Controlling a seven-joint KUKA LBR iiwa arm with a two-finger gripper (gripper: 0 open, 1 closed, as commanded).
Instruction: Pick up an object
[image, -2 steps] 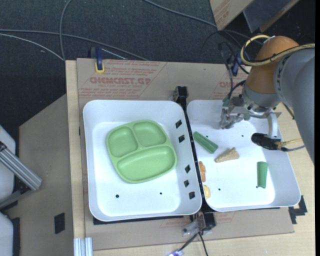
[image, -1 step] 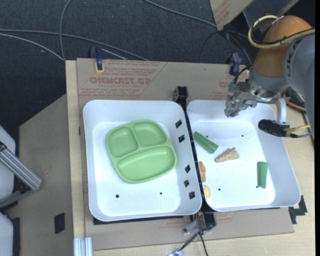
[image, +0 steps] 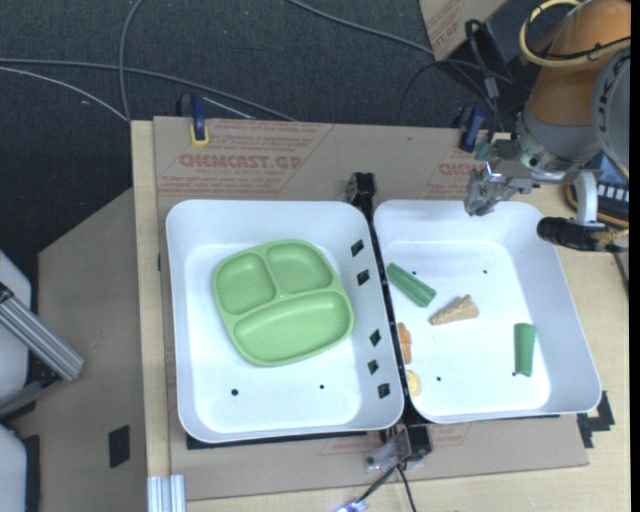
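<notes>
Green cylinder (image: 411, 285) near tan wedge (image: 454, 312)

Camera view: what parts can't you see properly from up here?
- Pincer, camera view: too small and blurred to tell if open or shut.
- Arm: cut off by the top and right edges.
- Orange pieces in the right bin: tucked against the divider wall, too small to identify.

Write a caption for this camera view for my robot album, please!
Grey two-finger gripper hovers over the right white bin's far edge; a green divided plastic plate sits in the left bin.
</notes>
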